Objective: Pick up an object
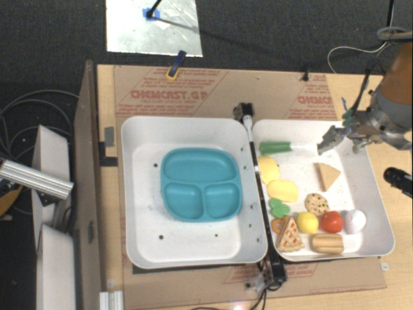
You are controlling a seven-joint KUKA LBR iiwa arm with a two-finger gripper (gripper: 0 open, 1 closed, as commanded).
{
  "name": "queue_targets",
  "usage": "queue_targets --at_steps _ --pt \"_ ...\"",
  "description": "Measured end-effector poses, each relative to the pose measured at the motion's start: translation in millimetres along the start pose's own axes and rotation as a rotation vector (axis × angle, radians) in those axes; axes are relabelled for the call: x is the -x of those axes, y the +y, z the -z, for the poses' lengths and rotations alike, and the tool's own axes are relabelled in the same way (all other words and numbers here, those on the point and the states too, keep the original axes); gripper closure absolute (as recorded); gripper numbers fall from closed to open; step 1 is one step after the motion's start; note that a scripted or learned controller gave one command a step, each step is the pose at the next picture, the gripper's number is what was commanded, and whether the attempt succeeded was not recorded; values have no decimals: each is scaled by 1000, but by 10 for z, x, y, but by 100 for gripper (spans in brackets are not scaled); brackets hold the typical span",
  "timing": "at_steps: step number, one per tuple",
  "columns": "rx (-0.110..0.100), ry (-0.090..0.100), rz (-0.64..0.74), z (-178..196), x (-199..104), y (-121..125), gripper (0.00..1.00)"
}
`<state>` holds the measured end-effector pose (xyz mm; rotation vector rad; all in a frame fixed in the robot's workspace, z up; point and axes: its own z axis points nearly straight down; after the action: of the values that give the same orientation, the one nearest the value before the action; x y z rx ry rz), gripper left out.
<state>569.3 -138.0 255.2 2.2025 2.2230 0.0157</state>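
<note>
I'm approaching now: my tool [341, 138] hovers above the toast wedge [327, 174], fingers spread and gripping nothing. The wedge lies just below it; next I need a straight descent, then closing.

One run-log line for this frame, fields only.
gripper: above right bin, holding nothing seen | nearest: green stick, cheese wedge | left bin: blue tray

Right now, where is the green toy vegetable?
The green toy vegetable lies in the right bin, near its top left corner, just above the yellow pieces.
</note>
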Motion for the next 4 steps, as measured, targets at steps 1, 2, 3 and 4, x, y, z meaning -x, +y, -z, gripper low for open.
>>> queue_targets --at_steps 1,2,3,4 --pt "-16 1 -8 -591 177 186 0" --pt "-17 1 -13 -1761 613 15 0" --pt "-15 1 -9 -1709 671 -13 0" --pt "-11 1 -6 -1701 682 79 0"
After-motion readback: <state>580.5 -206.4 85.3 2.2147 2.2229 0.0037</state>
